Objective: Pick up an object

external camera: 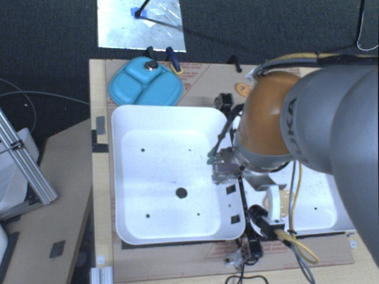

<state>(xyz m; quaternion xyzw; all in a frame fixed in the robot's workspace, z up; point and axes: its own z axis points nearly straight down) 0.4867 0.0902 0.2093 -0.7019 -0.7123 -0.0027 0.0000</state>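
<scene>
The grey arm with its orange band (269, 120) reaches in from the right and covers most of the right bin (323, 215). My gripper (222, 169) hangs over the wall between the two bins, at the right edge of the left bin (127, 158). A small dark round disc (181, 193) lies on the left bin's floor, left of the gripper and apart from it. A pale tan object (285, 203) shows in the right bin, partly hidden under the arm. I see nothing held in the gripper.
A blue moulded tray (145, 84) rests on the cardboard behind the left bin. A shiny foil sheet (141, 16) lies further back. A metal frame (23, 164) stands off the bench at the left.
</scene>
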